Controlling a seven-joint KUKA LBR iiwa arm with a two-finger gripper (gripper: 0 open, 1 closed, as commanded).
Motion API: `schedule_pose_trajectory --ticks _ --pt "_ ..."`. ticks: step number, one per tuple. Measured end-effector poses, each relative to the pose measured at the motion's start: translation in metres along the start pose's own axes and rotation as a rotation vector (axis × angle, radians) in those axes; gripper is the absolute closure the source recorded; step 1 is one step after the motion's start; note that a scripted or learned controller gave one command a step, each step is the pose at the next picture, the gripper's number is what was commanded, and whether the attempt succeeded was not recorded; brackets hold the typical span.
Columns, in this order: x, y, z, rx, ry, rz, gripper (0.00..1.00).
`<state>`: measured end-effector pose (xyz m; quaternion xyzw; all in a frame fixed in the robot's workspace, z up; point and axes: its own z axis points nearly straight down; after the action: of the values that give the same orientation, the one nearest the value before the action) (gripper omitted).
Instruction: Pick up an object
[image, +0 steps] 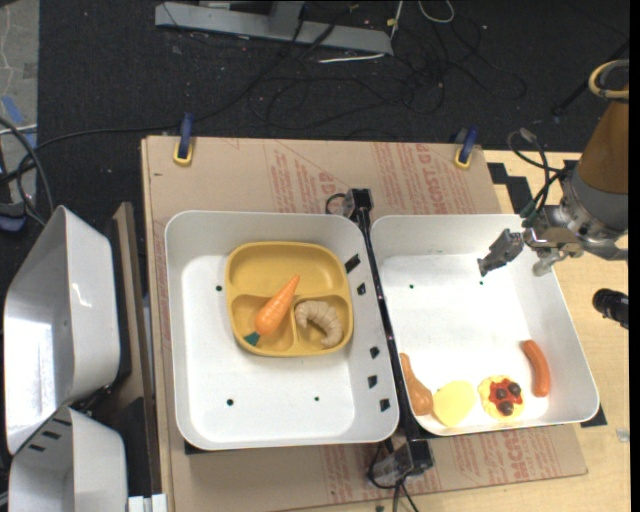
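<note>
The arm (605, 150) has an orange-tan band above a grey, rounded wrist segment. Below the wrist sits a metallic grey end effector (520, 255) with 2 slim fingers, 1 dark (nearly black) and 1 paler grey. A thin dark cable loops beside the wrist, by the grey housing.

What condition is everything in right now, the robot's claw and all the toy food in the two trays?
gripper: open, holding nothing, above the right bin.
carrot: lying in the yellow plate.
shrimp: curled in the plate.
sausage: lying flat in the right bin.
drumstick: against the bin's left wall.
</note>
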<state>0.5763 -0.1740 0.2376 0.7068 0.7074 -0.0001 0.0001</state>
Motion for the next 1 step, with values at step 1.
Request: schedule_pose_trajectory --ticks 1 --pt "0.0041 -0.0046 0.0446 0.004 0.001 0.001 0.0"
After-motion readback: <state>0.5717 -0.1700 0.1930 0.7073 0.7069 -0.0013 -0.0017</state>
